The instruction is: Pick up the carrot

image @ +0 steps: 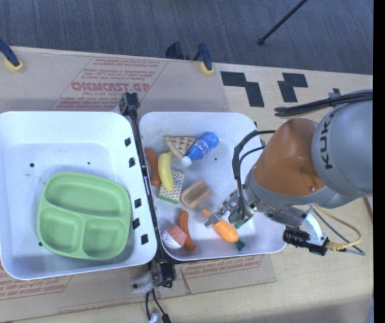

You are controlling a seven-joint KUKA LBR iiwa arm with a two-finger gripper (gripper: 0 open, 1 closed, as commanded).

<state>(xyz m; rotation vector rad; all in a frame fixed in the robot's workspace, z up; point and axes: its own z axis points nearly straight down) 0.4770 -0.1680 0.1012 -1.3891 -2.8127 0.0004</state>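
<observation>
The carrot [225, 231] is orange with a green stub at its lower right end. It lies slanted near the front of the right bin [263, 246]. My gripper [231, 215] is right over the carrot's upper left part and covers some of it. A small orange bit of the carrot pokes out to the gripper's left. The orange wrist band and grey arm fill the bin's right side.
Other toy food lies in the right bin: a blue bottle [201, 147], a banana [165, 171], a sandwich wedge [178, 144], a bread piece [196, 194], and sausages [153, 167] beside the divider. The left bin holds a green divided plate [83, 215]. A cable [340, 237] trails at the right.
</observation>
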